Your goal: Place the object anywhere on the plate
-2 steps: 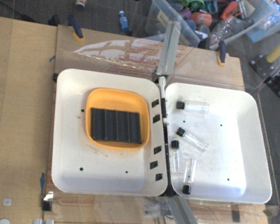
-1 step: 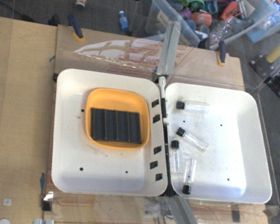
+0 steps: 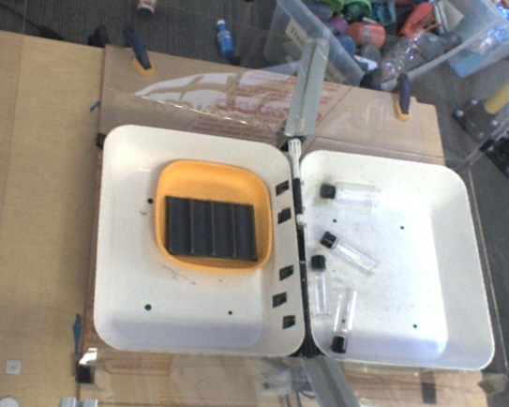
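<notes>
Nearest you, a grey metal bar (image 3: 331, 399) is slanting out from under the seam where the two bins are meeting. You are looking at the left bin (image 3: 118, 291) carrying an orange plate (image 3: 220, 179) a little above its middle, and a black ribbed block (image 3: 211, 228) (the task's thing, as far as you can judge) is lying flat on that plate, sitting toward its near edge and inside its rim. The right bin (image 3: 434, 272) is holding four clear vials with black caps: one vial (image 3: 349, 195) is lying near the far side, a second vial (image 3: 347, 252) is resting slantwise in the middle, and a third vial (image 3: 319, 288) and fourth vial (image 3: 343, 320) are lying close together by the near left corner. How the jaws are standing, you cannot tell. Beyond the bench (image 3: 7, 208), a clear tub (image 3: 395, 24) of coloured toys is sitting on the floor.
</notes>
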Action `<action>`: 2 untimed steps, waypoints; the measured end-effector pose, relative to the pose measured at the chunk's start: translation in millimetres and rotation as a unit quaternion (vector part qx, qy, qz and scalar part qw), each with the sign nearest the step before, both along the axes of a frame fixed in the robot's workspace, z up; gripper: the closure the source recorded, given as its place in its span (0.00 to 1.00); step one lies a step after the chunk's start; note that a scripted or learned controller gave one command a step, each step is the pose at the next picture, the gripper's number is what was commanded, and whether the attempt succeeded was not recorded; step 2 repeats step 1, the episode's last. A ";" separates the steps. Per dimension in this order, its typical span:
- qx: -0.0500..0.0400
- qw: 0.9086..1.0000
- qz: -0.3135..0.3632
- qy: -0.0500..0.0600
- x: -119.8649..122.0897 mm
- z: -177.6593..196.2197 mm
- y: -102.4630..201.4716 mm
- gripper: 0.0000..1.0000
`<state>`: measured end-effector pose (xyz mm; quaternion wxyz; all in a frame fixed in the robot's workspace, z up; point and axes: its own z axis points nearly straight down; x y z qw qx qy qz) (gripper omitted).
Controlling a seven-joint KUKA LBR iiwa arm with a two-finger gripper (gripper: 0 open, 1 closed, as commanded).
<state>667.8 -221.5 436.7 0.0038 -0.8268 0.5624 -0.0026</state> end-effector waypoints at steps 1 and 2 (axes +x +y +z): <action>0.000 0.991 0.137 0.002 0.0 -0.4 12.3 1.00; 0.000 0.991 0.137 0.002 0.0 -0.4 12.3 1.00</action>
